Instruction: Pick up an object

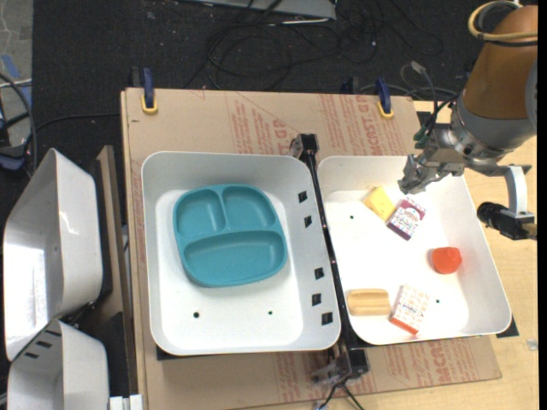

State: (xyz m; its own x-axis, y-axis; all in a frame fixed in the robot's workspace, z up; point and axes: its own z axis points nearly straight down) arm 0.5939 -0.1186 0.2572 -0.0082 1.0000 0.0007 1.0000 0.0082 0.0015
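The right bin (479, 314) holds several small items. A yellow block (378, 201) lies near its back, with a purple-and-white packet (407, 219) touching it on the right. An orange-red round piece (445, 260) sits toward the right wall. A tan bread-like piece (368, 301) and a red-and-white packet (410, 308) lie near the front. My gripper (413, 185) hangs over the back of this bin, just above and right of the yellow block and right over the purple packet's far end. Nothing shows between its tips.
The left bin (162, 314) carries a teal divided plate (229, 233). A black divider with clips (318, 246) runs between the bins. Two more white bins (47, 246) stand off the bench at the left. Cables lie behind the bench.
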